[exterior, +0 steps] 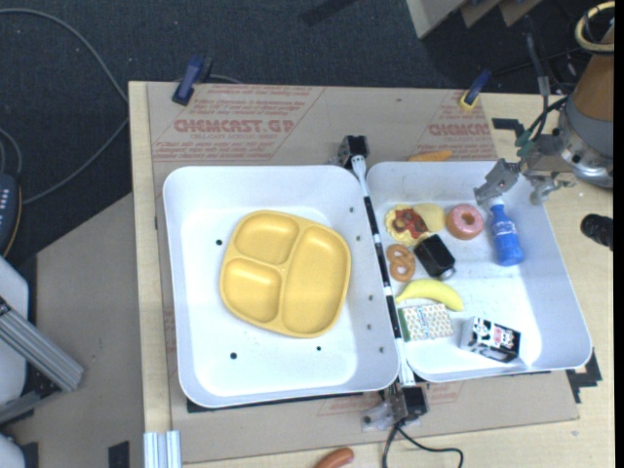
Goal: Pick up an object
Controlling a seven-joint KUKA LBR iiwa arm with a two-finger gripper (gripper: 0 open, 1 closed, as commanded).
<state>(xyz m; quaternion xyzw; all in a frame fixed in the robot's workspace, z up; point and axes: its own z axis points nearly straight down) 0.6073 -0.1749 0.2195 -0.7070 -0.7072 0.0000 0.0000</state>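
The right bin holds several small items: a blue bottle, a pink donut, a red and yellow pizza toy, a small pretzel, a black block, a banana, a green-patterned packet and a black-and-white carton. My gripper hangs over the bin's far right part, just beyond the blue bottle's cap. Its fingers are spread open with nothing between them.
The left bin carries a yellow divided plate. Blue clamps pin the cardboard bench at its far edge. An orange item lies behind the right bin, another at the bench's front edge.
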